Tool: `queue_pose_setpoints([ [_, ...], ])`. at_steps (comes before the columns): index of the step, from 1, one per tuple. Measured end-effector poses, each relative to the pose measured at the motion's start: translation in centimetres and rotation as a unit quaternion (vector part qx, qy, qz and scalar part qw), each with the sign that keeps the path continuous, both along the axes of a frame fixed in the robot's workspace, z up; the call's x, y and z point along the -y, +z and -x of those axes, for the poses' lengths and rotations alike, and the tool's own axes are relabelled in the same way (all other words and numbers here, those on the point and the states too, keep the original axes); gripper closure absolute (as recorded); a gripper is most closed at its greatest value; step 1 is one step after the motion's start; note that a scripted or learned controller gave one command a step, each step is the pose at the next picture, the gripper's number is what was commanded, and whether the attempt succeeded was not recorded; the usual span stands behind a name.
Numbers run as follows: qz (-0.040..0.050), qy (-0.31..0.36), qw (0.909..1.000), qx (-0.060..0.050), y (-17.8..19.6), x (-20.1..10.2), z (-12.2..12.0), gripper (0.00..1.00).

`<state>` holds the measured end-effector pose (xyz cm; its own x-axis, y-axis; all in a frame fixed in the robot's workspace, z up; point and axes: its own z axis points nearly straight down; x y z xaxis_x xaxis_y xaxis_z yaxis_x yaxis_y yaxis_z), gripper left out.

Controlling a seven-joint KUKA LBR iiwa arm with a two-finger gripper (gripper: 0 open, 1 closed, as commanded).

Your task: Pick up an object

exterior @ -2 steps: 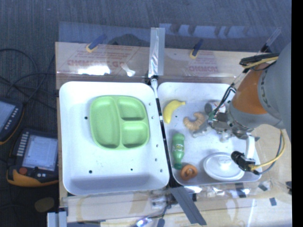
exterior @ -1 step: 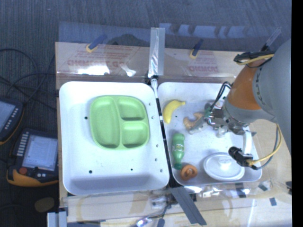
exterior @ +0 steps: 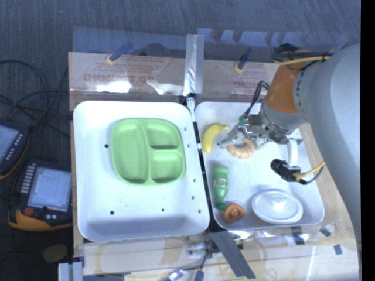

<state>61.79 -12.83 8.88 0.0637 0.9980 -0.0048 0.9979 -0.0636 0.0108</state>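
Here, end effector (exterior: pixel 246 134) just above bagel (exterior: pixel 241 150), finger state unclear, banana (exterior: pixel 212 136) beside.

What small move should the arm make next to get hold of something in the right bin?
Probably a short, straight descent. The gripper hangs right over the tan ring-shaped pastry in the right bin, and nothing shows held between its fingers. The banana lies close on the bin's divider side, so I would avoid drifting that way. Whether the fingers are spread enough is hard to tell.

Grey arm (exterior: pixel 343 92), orange wrist band (exterior: pixel 280 92), black-and-yellow cables (exterior: pixel 302 56).
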Motion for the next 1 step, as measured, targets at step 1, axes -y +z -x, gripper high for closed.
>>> queue_pose_setpoints([
  [1,0.0017,0.001,1.0,-0.002,0.73,0.0,0.04,1.0],
])
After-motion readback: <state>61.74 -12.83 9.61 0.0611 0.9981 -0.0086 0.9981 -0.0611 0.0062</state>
